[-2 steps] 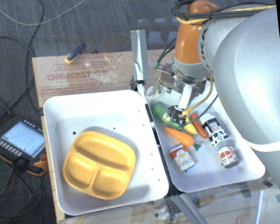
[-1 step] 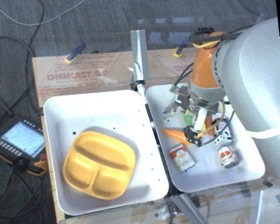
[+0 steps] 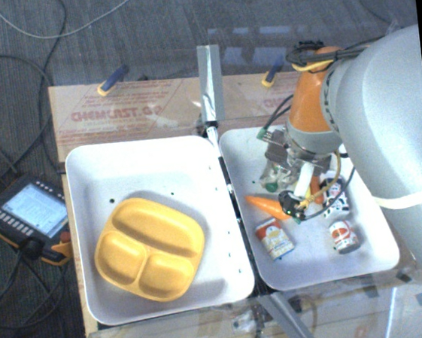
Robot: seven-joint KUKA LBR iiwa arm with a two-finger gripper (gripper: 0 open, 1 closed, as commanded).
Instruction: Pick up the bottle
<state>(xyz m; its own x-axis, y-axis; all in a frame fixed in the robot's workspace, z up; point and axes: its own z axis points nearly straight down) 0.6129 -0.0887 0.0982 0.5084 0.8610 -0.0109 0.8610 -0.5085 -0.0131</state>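
Evidently mid-reach: the gripper (image 3: 295, 187) hung low over the right bin (image 3: 380, 255), centre-right of frame. Its pincer state could not be told. The bottle (image 3: 302, 180) seemed to lie beneath it; next move needs a firm closing and lift.

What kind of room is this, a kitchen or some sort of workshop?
Most likely a robotics lab: a robot arm reaches over two white bins, a handheld control pendant lies beside them, and cables trail across the floor.

Bench (image 3: 136, 108): two white bins sat side by side on it.
Left bin (image 3: 90, 170) and right bin (image 3: 380, 255) touched at the middle; two clamps (image 3: 112, 79) gripped the far edge.
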